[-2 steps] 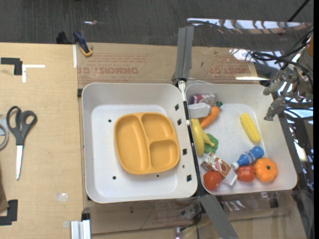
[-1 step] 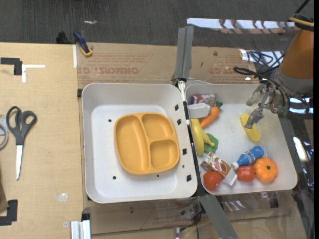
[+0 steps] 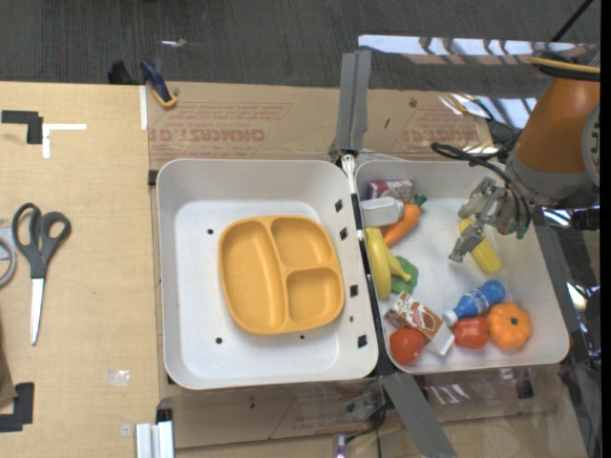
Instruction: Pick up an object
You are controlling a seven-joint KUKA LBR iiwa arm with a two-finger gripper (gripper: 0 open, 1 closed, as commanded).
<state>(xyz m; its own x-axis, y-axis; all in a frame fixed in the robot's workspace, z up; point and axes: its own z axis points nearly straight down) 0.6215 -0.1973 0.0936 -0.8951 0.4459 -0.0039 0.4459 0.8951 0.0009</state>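
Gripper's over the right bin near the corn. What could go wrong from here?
1. The gripper hangs right at the corn, which lies flat and rounded; the fingers may slide off it.
2. The bottle, pumpkin and tomato crowd the near end; a low pass could knock them.

Bench — scissors, two bins

The right bin holds toy foods: a yellow corn cob near its right wall, an orange carrot and a small box by the far left corner, a yellow banana along the left wall, and a tomato, blue bottle and orange pumpkin along the near edge
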